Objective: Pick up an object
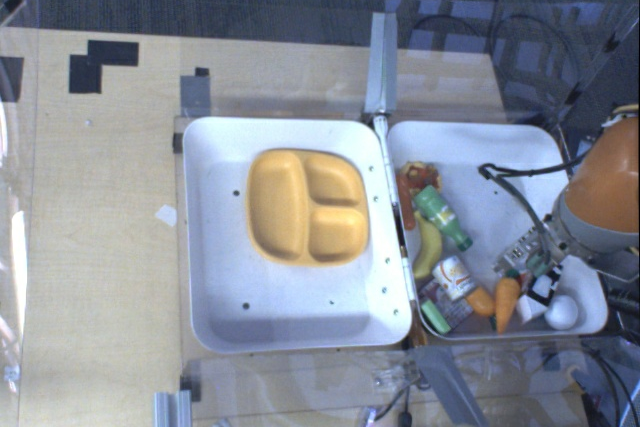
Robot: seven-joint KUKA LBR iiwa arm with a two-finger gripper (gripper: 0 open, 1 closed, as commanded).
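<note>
Fingers [527, 265] low in right bin [520, 140] beside carrot [506, 301], spread and grasp impossible to tell

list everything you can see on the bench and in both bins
left bin: 1, white, middle of the bench
tray: 1, yellow, three compartments, in the left bin
right bin: 1, white, beside the left bin
bottle: 1, green, right bin, left part
banana: 1, yellow, below the bottle
carrot: 1, orange, right bin, near edge
egg: 1, white, right bin's near right corner
tape patches: 2, black, bench's far left
arm: 1, grey with orange band, over the right bin
gripper: 1, low in the right bin
</note>
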